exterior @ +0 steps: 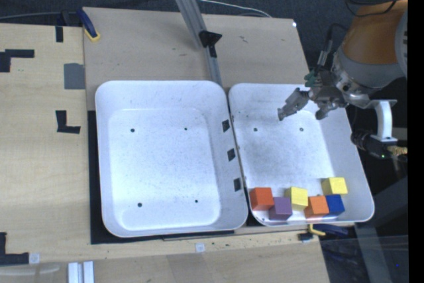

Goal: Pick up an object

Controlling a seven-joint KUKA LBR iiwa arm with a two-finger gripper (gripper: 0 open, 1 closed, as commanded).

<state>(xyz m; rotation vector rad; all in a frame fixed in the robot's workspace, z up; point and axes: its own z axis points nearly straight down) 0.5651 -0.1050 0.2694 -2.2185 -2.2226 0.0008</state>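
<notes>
Pale wood tabletop (152, 43) carried two shallow white bins side by side. Over the right bin (265, 142), toward its 1 o'clock corner, the gripper (306, 109) hung above bare floor with its fingers (289, 107) spread apart and nothing between them. Along the bin's 6 o'clock edge sat a cluster of blocks: orange (262, 197), purple (282, 207), yellow (299, 196), a second orange (318, 206), blue (334, 204) and another yellow (336, 185).
</notes>
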